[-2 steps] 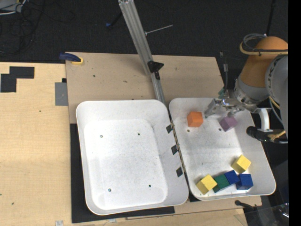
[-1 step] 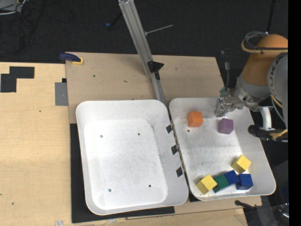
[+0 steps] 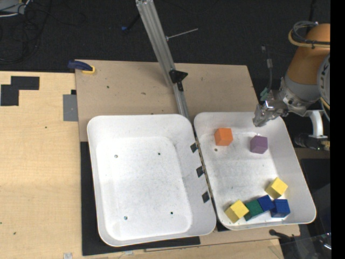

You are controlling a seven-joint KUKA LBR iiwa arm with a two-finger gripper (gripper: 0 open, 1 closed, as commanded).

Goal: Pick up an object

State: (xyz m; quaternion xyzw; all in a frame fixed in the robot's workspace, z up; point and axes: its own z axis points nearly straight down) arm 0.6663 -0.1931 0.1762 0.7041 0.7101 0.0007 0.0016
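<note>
Up at the far right corner of the right bin hangs the gripper, above the rim; whether it is clenched or released I cannot tell; no block sits under it; the purple cube lies just below it in the bin, the orange cube to its left; yellow, blue, green and another yellow cluster at the near edge; the left bin lies beside
</note>
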